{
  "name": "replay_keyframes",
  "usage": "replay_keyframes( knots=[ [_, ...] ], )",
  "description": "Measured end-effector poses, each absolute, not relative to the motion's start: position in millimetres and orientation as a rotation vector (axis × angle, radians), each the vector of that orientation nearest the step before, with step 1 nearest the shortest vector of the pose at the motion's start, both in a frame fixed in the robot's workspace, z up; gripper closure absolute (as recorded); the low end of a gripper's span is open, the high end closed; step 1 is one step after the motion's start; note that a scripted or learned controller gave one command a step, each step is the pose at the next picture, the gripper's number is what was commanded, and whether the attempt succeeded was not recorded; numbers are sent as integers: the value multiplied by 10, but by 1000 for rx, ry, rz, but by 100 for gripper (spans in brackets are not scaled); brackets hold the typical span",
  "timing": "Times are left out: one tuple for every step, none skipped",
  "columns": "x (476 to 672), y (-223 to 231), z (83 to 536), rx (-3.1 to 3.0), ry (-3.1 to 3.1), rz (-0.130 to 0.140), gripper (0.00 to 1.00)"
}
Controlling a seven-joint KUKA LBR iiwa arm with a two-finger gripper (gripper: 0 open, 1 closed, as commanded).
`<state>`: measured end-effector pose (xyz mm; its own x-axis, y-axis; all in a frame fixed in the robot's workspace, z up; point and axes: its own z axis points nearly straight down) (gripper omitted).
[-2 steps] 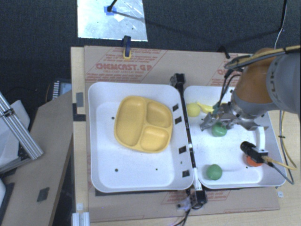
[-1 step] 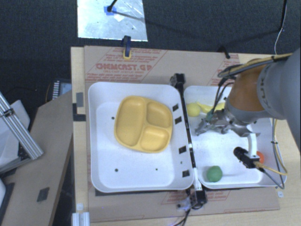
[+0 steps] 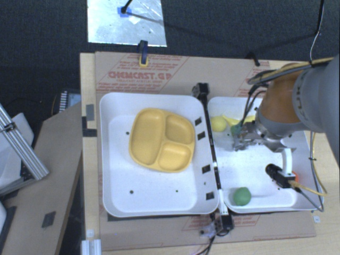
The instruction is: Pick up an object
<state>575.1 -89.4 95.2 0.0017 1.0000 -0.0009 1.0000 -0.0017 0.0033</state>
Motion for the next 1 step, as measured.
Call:
replay_keyframes(
  knots=[
    [5666, -921, 1515, 2221, 2217, 4, 100]
  ],
)
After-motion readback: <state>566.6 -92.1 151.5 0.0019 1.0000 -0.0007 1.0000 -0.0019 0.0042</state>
